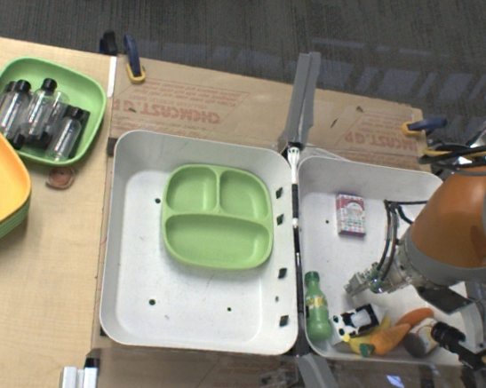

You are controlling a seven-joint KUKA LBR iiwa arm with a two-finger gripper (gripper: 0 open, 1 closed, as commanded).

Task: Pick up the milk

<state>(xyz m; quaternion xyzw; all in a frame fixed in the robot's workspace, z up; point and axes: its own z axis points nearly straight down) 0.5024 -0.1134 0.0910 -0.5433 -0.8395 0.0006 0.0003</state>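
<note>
Milk (356, 320), a small carton with black-and-white cow patches, is seen lying near the front wall of the right bin (313, 207), apparently on its side. It is crowded there: a yellow piece (360, 346) touches it at the front, an orange carrot (398, 332) lies just beside it to the right, and a green bottle (315, 308) rests along the bin's left wall, near the carton. This cluster against the front wall is judged to leave little free room around the carton for a grasp.

The gripper (367, 282) is placed just behind the milk, low in the bin, with the grey arm and orange band (459, 223) bending over it from the right. Whether its grip is parted or closed cannot be told; nothing is seen held. Its position suggests an approach to the carton from the rear, the least obstructed side.

Further back a pink box (350, 215) lies well apart. In the left bin (128, 244) a green divided plate (218, 217) is set, clear of the work.
</note>
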